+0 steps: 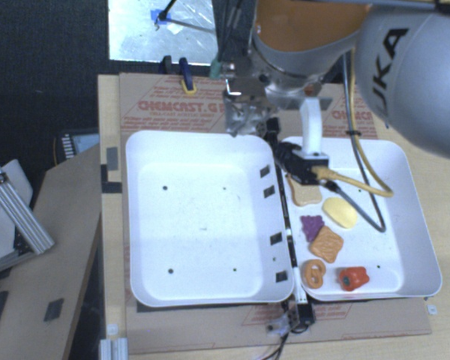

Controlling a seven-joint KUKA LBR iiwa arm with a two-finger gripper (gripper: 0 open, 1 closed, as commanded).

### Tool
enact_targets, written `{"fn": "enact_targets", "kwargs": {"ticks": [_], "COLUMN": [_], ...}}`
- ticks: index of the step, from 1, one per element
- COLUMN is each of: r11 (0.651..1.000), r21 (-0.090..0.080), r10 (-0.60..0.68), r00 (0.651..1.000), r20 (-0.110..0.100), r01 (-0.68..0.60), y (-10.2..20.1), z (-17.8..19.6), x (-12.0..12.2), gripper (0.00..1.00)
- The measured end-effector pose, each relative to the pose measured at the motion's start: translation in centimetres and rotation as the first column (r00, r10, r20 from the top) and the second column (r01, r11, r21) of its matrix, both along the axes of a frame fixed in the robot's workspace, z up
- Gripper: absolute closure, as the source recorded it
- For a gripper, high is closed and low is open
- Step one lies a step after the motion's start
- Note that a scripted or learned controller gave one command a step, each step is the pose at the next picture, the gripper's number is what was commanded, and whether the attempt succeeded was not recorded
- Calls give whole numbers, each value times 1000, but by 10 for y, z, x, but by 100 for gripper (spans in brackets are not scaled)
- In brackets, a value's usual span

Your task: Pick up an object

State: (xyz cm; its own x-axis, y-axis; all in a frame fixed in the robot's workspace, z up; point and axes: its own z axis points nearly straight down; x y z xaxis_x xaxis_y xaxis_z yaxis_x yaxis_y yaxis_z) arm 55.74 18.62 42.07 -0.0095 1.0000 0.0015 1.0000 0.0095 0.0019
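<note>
Cardboard-lined bench, gripper at the back of the bins

Brown printed cardboard (172, 103) lies under your two white bins. You see the gripper (244, 120) hanging over the back rim of the left bin (202, 223), close to the divide. You cannot tell how far open it is, and nothing shows in its hold. Your objects all lie in the right bin (414, 223), near its left wall: a beige toast slice (306, 194), a yellow piece (340, 213), purple grapes (311, 226), an orange cracker (327, 244), a pretzel (313, 274) and a red pepper (353, 277)
</note>
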Motion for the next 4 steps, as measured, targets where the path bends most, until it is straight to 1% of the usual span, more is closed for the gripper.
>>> {"fn": "enact_targets", "kwargs": {"ticks": [1,2,3,4], "r11": [1000,1000,1000,1000], "r21": [4,1,-1,0], "r10": [-2,-1,-14,-2], "r00": [1000,1000,1000,1000], "r20": [16,0,0,-1], "r01": [2,1,14,2], "y": [39,49,-31,26], "z": [122,115,115,102], "x": [68,7,-41,-2], "gripper": [100,100,100,100]}}
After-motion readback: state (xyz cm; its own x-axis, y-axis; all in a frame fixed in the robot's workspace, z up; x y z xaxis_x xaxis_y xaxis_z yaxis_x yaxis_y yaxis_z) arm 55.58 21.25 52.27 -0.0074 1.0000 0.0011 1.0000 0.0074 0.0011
